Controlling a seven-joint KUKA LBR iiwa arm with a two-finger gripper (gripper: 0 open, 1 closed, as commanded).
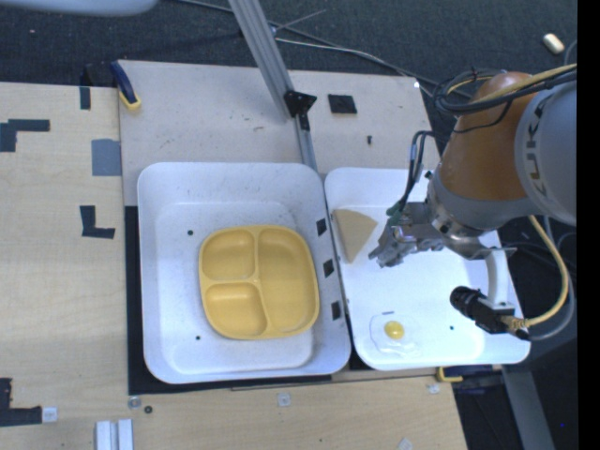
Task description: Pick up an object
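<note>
A yellow divided plate (258, 281) lies in the left white bin (169, 251). In the right bin (441, 345) a tan wedge-shaped piece (354, 230) rests near the left wall, and a toy fried egg (393, 332) lies near the front edge. My gripper (391, 248) hangs over the right bin, just right of the tan wedge and above the egg. Nothing shows between its fingers. The arm's grey and orange body covers the bin's right part.
A metal pole (272, 64) slants down to the gap between the bins. A blue and yellow clamp (125, 85) sits at the board's back left corner. Black tape patches (342, 104) mark the board.
</note>
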